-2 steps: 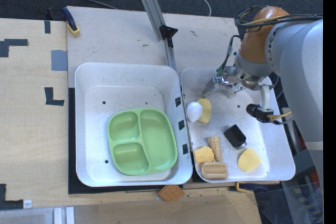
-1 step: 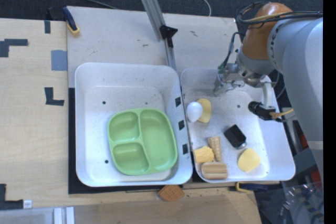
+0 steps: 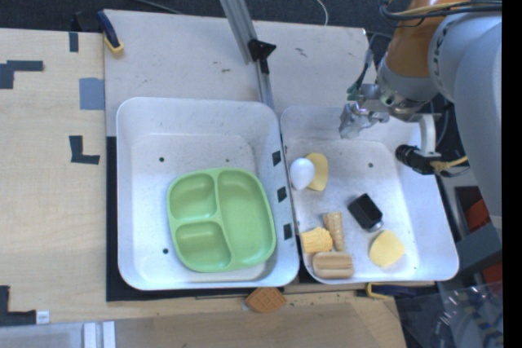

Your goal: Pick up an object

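Several small objects, among them a black rectangular block (image 3: 364, 211), lie in the right white bin (image 3: 424, 200), below the gripper (image 3: 356, 120), seemingly empty; its finger spread is unclear.

Illumination is even and fairly bright, apparently from overhead. The two white bins (image 3: 130, 200) run near overexposure, with surface detail washed out. Shadows are short and soft beneath the green divided plate (image 3: 220, 218). The grey arm (image 3: 469, 69) at right appears slightly blurred. Overall sharpness is moderate and resolution low.
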